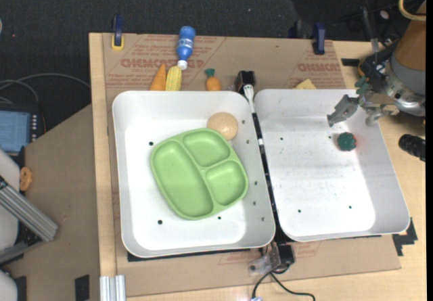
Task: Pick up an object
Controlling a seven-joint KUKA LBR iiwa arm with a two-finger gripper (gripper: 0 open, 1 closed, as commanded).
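Observation:
A small dark green object (347, 142) lies in the right white bin (325, 205), near its far right side. My gripper (355, 114) hangs just behind and above it, reaching in from the right. Its two grey fingers (337, 112) are spread apart with nothing between them. In the left white bin (135, 212) lies a light green divided plate (198, 172), and a tan round object (223, 125) rests at the plate's far edge.
Behind the bins on the cardboard lie a blue-and-white bottle (185, 46), a corn cob (174, 78), a carrot (158, 78), a smaller carrot (212, 81), a black part (245, 80) and a yellow piece (306, 84).

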